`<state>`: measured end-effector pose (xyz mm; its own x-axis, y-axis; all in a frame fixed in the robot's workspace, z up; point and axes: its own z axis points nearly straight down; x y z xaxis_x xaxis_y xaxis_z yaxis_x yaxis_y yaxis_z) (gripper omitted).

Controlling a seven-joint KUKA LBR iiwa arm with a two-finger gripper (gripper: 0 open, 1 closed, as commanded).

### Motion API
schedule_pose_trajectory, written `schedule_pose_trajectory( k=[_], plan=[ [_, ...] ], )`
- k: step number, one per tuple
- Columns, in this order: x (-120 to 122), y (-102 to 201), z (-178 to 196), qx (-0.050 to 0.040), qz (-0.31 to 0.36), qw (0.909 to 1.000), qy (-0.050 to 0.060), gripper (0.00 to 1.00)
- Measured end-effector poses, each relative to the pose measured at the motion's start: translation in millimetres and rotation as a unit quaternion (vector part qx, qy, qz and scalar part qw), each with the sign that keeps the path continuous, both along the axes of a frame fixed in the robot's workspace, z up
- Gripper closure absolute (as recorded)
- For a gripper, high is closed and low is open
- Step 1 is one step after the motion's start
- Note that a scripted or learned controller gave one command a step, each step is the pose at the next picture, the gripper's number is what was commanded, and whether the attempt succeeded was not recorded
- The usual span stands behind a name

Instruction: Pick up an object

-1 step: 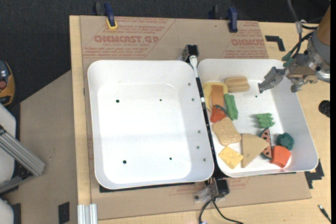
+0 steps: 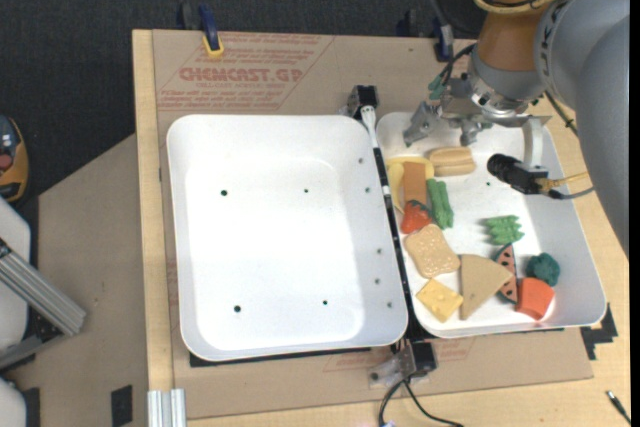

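My gripper hangs over the far end of the right bin, fingers spread open with nothing between them. Just below it lie a beige bread roll and a yellow piece. Further toward the front are an orange carrot, a green pickle, a red tomato, a tan cracker, a cheese cube, a tan wedge, a green leafy piece, a dark green lump and an orange-red block.
The left bin sits beside the right one, their rims meeting along the middle. A black part on a cable juts out over the right bin beside the roll. Both bins rest on a cardboard sheet.
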<state>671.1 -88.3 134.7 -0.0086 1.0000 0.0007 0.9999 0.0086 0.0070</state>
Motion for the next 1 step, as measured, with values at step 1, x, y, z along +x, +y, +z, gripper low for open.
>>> schedule_pose_trajectory(
  k=[1],
  plan=[
    [-5.6, -41.1, -52.7, -0.0010, -0.006, 1.0000, 0.005, 0.00]
  ],
)
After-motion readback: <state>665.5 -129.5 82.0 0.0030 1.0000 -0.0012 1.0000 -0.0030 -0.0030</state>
